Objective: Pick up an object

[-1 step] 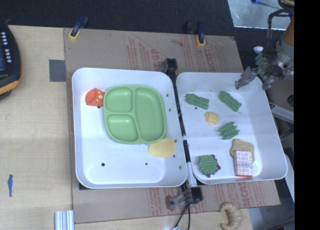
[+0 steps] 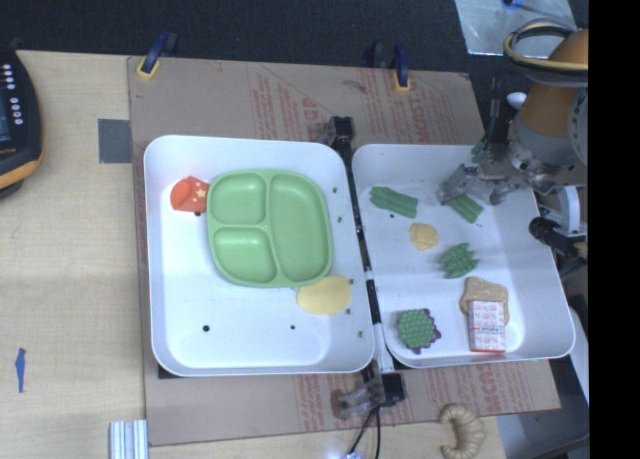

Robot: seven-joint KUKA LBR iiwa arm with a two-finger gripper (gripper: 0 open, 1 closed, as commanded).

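Cardboard covers the bench [image 2: 300,97], clamped at the back, with two white bins side by side on it. Left bin [image 2: 180,327]: a green divided plate [image 2: 270,227], a red piece [image 2: 188,194] touching its left edge, a yellow piece [image 2: 324,295] at its lower right. Right bin [image 2: 540,287]: the gripper [image 2: 478,183] is down at the back, fingers spread wide, tips low over the floor just beside a green piece [image 2: 464,208], nothing between them. Another green piece [image 2: 393,201] lies left, a small yellow lump [image 2: 424,236] nearer the middle, a leafy green one [image 2: 458,260] beside it, a cracker box [image 2: 487,325] and a dark-rimmed green item [image 2: 416,328] at the front.
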